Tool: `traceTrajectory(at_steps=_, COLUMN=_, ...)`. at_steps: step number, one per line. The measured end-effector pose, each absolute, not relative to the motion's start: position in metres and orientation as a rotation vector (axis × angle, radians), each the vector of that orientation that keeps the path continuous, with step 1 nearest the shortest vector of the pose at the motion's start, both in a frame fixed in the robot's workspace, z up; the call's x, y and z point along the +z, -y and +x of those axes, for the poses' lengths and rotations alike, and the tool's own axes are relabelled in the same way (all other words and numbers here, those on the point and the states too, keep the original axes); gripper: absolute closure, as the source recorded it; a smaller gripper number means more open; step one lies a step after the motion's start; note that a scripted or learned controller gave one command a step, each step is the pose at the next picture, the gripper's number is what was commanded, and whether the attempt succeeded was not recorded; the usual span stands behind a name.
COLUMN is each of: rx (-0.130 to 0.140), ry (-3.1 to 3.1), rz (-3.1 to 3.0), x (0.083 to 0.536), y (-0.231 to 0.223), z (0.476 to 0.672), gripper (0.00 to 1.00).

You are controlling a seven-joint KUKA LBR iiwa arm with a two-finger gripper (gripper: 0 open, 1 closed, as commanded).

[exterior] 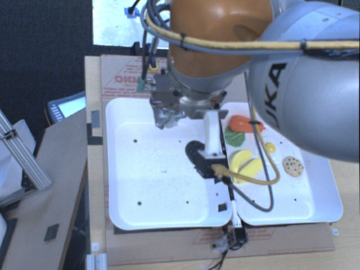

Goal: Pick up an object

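Gripper (166, 118) hangs over the left bin's (129, 207) far edge.

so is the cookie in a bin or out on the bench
In: the cookie lies flat inside the right bin, near its right edge.

Light is even and fairly bright, with the two white bins (169, 207) close to washed out. A far panel (115, 16) glares pale. The arm (304, 66), near the lens, looks soft and blurred, throwing faint shadows beneath. Grain is mild.
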State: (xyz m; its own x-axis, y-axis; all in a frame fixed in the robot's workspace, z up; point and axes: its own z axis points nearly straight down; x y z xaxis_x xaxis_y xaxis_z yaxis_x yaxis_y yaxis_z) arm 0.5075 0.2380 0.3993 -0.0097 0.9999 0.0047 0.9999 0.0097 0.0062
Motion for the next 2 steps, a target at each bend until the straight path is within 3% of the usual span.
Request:
traceTrajectory(at_steps=1, rx=0.010, ry=-2.218, rz=2.220, x=0.4229, y=-0.2339, z=0.5541, gripper=1.00)
traceTrajectory(at_steps=2, rx=0.003, ry=-2.224, rz=2.218, x=0.4213, y=-0.2342, z=0.5521, gripper=0.00)
